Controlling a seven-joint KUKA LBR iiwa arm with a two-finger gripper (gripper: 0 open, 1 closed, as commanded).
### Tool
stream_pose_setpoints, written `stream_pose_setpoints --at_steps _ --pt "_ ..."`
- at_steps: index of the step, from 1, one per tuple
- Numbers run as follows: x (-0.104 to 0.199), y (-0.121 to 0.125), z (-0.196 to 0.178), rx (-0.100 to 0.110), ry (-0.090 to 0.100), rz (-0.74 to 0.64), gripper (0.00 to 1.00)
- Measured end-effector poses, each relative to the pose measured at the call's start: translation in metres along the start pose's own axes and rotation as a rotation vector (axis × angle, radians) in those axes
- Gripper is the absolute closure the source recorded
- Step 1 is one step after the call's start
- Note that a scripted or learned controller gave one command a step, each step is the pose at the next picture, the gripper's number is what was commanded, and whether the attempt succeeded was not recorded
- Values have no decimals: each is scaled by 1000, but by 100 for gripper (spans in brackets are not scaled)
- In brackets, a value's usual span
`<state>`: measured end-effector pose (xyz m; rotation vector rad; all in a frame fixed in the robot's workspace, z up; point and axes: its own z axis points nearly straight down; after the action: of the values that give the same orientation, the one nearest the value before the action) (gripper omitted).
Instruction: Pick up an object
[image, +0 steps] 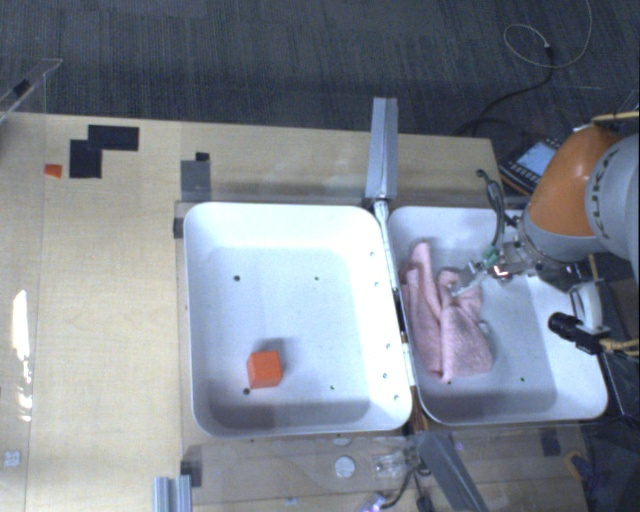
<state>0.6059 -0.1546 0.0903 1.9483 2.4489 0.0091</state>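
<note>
The gripper (468, 281), whether spread or closed I can't tell, sits over the upper right edge of the pink cloth (447, 318) in the right bin (575, 400), the cloth running lengthwise down-left from it.

The pale wooden bench (100, 330) bears two white bins side by side: the left bin (290, 225) near the middle, the right bin (570, 395) at three o'clock. At ten o'clock lie a black L-shaped patch (98, 148) and a small orange square (53, 171).
</note>
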Motion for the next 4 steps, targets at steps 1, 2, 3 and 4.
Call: stream_pose_setpoints --at_steps 1,2,3,4 --pt "51 14 0 -3 1 -113 0" --pt "62 -60 -2 -5 -1 -241 0" --pt "99 -80 -98 1 3 -270 0" --pt "77 -82 -3 -8 -2 -425 0"
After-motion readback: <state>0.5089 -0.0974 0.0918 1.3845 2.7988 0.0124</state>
